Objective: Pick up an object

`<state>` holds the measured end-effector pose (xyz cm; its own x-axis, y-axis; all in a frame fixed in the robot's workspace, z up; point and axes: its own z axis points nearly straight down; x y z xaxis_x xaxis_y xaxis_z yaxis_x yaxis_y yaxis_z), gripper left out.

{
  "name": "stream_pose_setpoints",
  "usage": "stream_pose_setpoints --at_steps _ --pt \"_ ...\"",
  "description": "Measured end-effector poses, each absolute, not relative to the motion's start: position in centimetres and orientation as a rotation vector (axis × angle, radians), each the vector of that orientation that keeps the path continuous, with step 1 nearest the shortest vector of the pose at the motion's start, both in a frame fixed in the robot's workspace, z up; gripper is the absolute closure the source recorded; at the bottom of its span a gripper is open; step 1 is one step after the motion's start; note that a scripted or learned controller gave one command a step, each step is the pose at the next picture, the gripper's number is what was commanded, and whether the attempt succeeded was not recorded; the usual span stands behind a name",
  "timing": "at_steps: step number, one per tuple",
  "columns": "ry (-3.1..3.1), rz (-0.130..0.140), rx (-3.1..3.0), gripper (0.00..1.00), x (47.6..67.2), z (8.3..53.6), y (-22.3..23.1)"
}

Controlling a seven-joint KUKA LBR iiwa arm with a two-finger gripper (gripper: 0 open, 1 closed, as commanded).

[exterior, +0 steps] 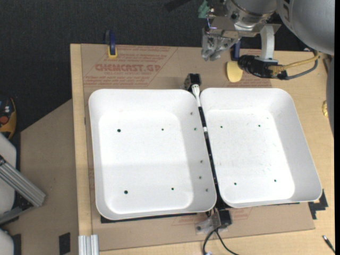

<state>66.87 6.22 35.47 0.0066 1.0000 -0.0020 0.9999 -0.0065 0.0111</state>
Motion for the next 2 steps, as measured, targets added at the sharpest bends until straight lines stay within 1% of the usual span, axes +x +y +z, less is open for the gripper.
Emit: stream_pose_setpoints --at_steps 1,2 --pt "2.232 -0.006 2.219 1.0 66.5 28.9 13.4" --pt "2.213 0.007 2.222 1.0 66.7 33.2 8.7"
